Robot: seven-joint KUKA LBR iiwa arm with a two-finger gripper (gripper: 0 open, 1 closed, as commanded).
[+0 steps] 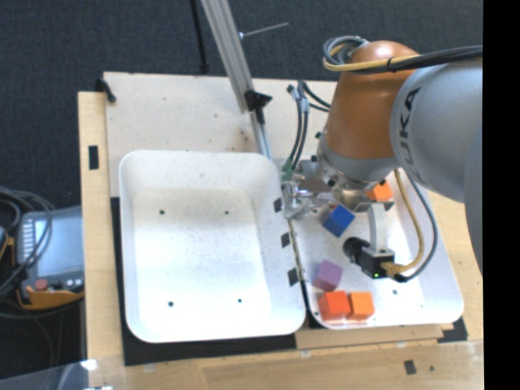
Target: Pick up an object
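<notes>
In the right bin (431,287) lie several small blocks. A blue cube (339,220) sits tilted just under the arm's wrist. My gripper (327,202) hangs directly over it, mostly hidden by the orange band and grey arm. Whether the cube is touched or held cannot be made out. A purple cube (327,275) lies nearer the front, with two orange cubes (333,305) (361,304) side by side at the front wall. Another orange piece (380,192) peeks out from behind the arm.
The left bin (138,177) stands beside the right one, their walls meeting near the gripper. A slanted metal rail (231,47) rises at the back. A black cable connector (367,257) hangs off the arm over the right bin.
</notes>
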